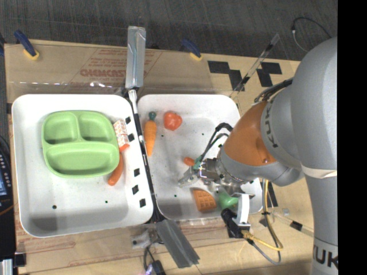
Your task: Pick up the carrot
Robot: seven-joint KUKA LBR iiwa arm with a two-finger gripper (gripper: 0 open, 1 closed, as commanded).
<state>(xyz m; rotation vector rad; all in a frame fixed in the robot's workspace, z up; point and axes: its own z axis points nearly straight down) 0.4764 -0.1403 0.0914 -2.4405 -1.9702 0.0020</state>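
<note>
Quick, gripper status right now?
Gripper: low in the right bin, apart from the carrot; open or shut cannot be told.

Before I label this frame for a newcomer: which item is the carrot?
Find the right bin. Against its left wall lies the carrot, a long orange cone with a green top pointing away. The red tomato beside it is round.

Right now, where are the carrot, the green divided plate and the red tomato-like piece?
carrot [149, 136]: camera view, middle of its orange body.
green divided plate [80, 159]: camera view, floor of its large compartment.
red tomato-like piece [172, 120]: camera view, its centre.
</note>
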